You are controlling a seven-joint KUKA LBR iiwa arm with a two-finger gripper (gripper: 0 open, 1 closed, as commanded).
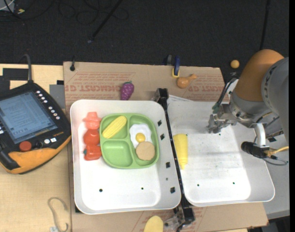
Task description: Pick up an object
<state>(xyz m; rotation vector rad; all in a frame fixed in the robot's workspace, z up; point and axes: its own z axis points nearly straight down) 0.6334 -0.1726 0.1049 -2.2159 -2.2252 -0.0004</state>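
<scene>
- Dark carpet fills the background behind the bench, with black cables trailing across it at the upper left.
- Flattened brown cardboard (138, 79) lies under both bins, printed lettering showing along its far strip.
- On that far strip sit a purple grape bunch (127, 89) and an orange toy duck (185, 80), with a blue-and-yellow clamp (175, 66) gripping the cardboard's edge near the duck.
- To the left, on the pale wooden benchtop, rests a teach pendant (24, 124) with a lit screen and an orange-and-black casing.
- The left bin (118, 192) holds a green divided plate (129, 140) carrying a corn cob (113, 126), a fried egg (140, 134) and a round brown cookie (146, 151); a red-and-pink toy bottle (91, 137) lies just beside the plate's left rim.
- The right bin (234, 187) holds a yellow object (180, 149) lying against its left wall.
- Another yellow item (154, 223) sits on the cardboard at the near edge.
- The gripper (216, 124) hangs over the far part of the right bin, well apart from the yellow object; whether its pincer is wide or narrow cannot be told from this slant.
</scene>
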